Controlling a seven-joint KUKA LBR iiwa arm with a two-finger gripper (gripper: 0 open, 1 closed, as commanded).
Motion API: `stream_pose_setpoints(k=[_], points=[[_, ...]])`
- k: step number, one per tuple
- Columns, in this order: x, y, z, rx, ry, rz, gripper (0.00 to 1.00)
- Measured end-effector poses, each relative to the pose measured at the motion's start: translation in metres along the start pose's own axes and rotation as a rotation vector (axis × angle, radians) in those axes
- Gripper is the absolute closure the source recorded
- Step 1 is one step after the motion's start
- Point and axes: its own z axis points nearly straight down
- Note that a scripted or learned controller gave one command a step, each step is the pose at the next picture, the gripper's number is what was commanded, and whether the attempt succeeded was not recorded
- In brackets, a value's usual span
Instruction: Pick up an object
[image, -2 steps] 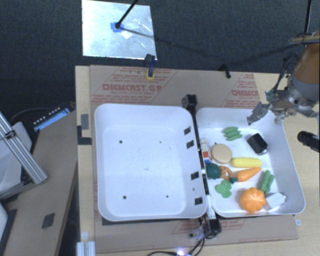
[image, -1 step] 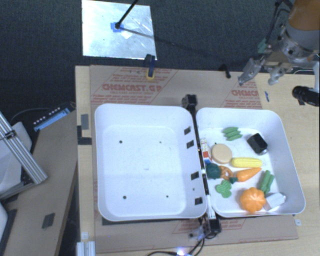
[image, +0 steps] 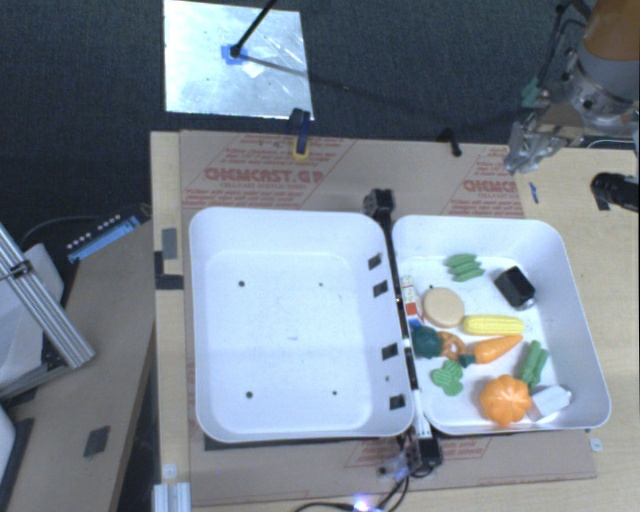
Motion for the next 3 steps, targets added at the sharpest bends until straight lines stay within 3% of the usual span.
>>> stream_pose_setpoints(k=[1,2,3], points=[[0.015,0.000,-0.125,-0.010,0.001,0.003,1.00],[0.008,-0.026,-0.188,-0.003,0.001,0.008,1.00],[0.019,-0.132,-0.161,0.007,0.004,0.009,1.00]])
